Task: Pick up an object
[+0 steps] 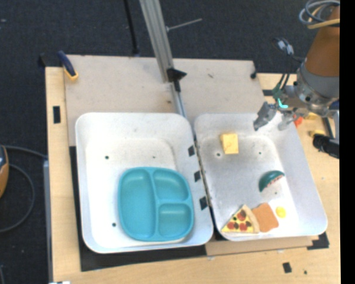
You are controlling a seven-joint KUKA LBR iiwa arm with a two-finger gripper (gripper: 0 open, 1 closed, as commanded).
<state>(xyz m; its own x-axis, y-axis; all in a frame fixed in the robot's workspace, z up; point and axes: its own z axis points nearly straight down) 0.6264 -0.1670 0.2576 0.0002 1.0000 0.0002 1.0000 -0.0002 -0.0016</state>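
the jaws stand apart with nothing between them; we see two grey fingers splayed at the tip of the gripper (276,118), which hangs over the far right corner of the right bin (305,176). above it the arm (320,64) comes in from the right, grey at the wrist with an orange band higher up.

inside the right bin we see a small yellow block (229,142) near the far end, a little to the left of the gripper and apart from it. a teal, dome-shaped piece (271,179) lies toward the right wall, near the middle. at the near edge a toy pizza slice (239,221) lies touching an orange bread-like piece (265,216), with a small yellow ball (280,212) just beside that.

the left bin (97,141) holds a light blue divided plate (155,203), lying flat in its near half. both bins sit side by side on a pale wooden bench (118,81). a silver metal post (158,31) rises from the far side of the bench, between the bins.
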